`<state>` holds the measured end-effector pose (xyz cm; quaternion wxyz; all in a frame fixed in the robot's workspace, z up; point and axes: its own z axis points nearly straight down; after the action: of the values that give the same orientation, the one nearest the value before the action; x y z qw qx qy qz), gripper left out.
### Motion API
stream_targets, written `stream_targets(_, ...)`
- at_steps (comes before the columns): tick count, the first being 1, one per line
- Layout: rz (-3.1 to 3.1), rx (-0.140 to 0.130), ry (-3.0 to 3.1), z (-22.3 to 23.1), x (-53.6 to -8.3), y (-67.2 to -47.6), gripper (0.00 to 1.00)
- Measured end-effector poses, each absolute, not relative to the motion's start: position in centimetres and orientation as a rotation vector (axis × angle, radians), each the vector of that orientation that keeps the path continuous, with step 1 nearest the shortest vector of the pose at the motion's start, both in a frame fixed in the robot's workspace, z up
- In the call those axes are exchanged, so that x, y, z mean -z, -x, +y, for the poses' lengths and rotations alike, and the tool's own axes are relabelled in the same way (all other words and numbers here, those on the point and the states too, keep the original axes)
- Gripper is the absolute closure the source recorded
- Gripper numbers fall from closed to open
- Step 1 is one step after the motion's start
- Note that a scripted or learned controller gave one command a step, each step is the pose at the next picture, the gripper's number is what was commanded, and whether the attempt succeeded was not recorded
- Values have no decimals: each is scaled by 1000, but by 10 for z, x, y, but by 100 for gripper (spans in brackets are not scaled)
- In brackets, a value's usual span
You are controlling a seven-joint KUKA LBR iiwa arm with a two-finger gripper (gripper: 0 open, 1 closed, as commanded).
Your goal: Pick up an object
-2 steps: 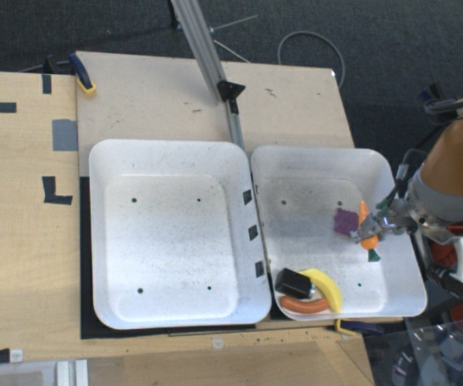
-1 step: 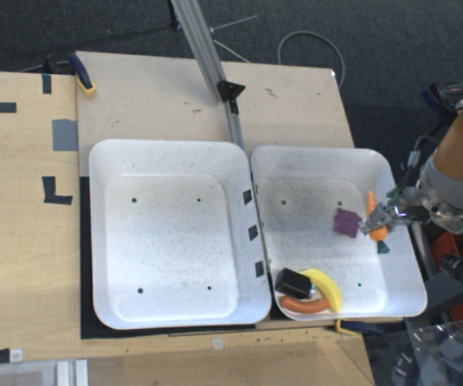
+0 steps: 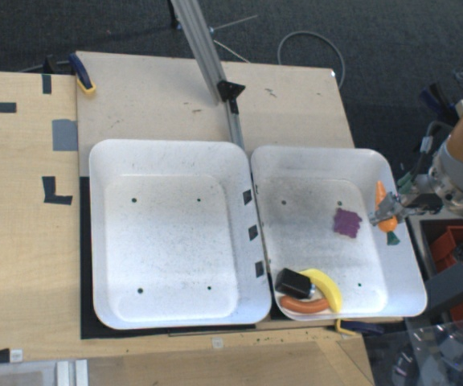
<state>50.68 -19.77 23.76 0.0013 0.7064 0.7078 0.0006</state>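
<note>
The pincer (image 3: 392,209) is hovering at the right bin's (image 3: 320,161) right wall, beside a small orange piece (image 3: 382,193); its grip is unreadable. Closing there is risking catching the wall.

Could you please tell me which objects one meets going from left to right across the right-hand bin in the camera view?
Black block → yellow banana → purple piece → small orange object at the bin's right rim, beside the gripper.
</note>
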Motion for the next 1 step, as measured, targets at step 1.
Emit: stream_targets(1,2230,-2,-2215,-144,-246,-516,100)
